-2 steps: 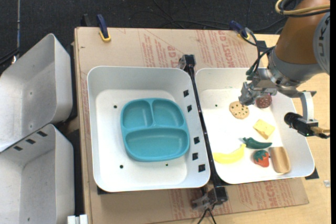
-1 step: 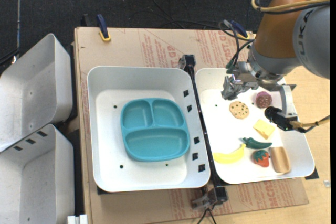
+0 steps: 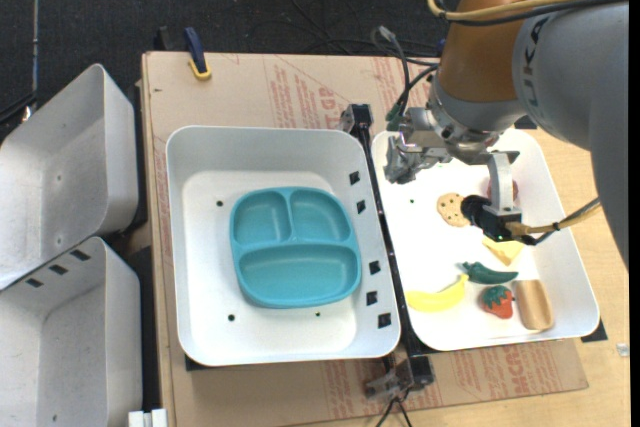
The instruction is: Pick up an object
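Right bin (image 3: 420, 245), near edge: banana (image 3: 440, 296), likely pick. Judged light, stiff, smooth plastic; take it across its middle. Mid bin: cookie (image 3: 451, 208), flat, harder to pinch. Far-left corner of bin: claw (image 3: 401, 161); its opening cannot be told, no object seen in it.

You are watching the arm (image 3: 560, 25) running off the right edge, its bulk hiding the right bin's (image 3: 565, 265) far corner from you, two spare bins (image 3: 70, 165) getting cut by the left and bottom edges, a red thing (image 3: 496, 301) reading too small for you to name
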`<action>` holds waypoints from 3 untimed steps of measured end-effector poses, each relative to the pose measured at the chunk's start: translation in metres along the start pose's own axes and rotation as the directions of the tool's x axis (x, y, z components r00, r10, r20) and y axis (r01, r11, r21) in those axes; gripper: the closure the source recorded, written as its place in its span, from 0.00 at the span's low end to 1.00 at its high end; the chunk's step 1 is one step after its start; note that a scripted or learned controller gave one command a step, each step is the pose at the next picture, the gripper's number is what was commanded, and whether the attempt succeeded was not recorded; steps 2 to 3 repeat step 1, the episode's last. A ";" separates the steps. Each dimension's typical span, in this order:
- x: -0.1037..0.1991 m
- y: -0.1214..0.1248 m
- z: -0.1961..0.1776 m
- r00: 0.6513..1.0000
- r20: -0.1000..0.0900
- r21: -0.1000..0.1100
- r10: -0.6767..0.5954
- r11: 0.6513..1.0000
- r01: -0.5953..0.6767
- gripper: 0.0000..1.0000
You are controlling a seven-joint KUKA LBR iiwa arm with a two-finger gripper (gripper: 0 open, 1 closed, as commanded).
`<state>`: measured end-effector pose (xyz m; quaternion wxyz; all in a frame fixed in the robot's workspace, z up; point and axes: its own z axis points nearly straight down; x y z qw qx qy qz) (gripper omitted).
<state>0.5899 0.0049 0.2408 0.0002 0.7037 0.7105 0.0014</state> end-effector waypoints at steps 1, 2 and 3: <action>0.051 0.010 -0.007 1.000 0.000 -0.001 0.001 1.000 -0.001 1.00; 0.051 0.010 -0.007 1.000 0.000 -0.001 0.001 1.000 -0.001 1.00; 0.051 0.010 -0.007 1.000 0.000 -0.001 0.001 1.000 -0.001 1.00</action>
